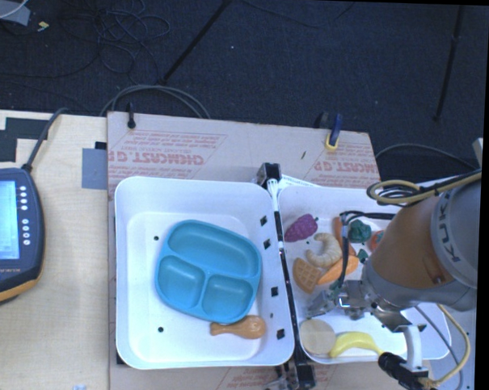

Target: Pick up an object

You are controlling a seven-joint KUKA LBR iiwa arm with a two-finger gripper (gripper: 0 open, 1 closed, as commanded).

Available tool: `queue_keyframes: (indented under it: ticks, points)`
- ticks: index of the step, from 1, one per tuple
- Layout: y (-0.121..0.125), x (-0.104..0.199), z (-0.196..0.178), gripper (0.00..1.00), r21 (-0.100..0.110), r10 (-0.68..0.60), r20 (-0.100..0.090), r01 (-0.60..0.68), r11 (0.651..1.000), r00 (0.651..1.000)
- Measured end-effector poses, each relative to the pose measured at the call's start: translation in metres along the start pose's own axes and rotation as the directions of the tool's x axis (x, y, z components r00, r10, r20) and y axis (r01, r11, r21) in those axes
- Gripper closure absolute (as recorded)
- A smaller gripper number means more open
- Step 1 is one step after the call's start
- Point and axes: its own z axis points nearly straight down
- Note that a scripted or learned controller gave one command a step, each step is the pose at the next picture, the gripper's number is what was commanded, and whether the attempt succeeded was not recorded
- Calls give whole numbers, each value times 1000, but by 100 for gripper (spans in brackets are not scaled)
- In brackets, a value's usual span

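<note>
The gripper, its jaw state impossible to tell, is hovering in the right bin just at eleven o'clock of the banana, which is probably light, stiff and slippery, best pinched across its curved middle.

So the arm is a chunky rounded thing, grey shell up top with a wide orange band wrapping the section above the wrist. There's part of the KUKA lettering in dark print on the grey at about 3 o'clock of the frame. Below the orange it goes grey again, then a cluster of shiny metal bits. Yellowish cable loops sit at its 12 o'clock, and a pale cable trails off toward 5 o'clock.
</note>
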Motion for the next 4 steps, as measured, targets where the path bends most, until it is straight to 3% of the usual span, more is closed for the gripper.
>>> queue_keyframes:
  ticks: [1,2,3,4]
  points:
    - [25,-63,3,0,-9,-1,5,1,1000,1000]
    - [81,-76,2,0,-12,-4,4,4,1000,1000]
    - [44,-46,3,0,-4,-1,0,1,1000,1000]
    - [54,-80,3,0,-9,-3,3,3,1000,1000]
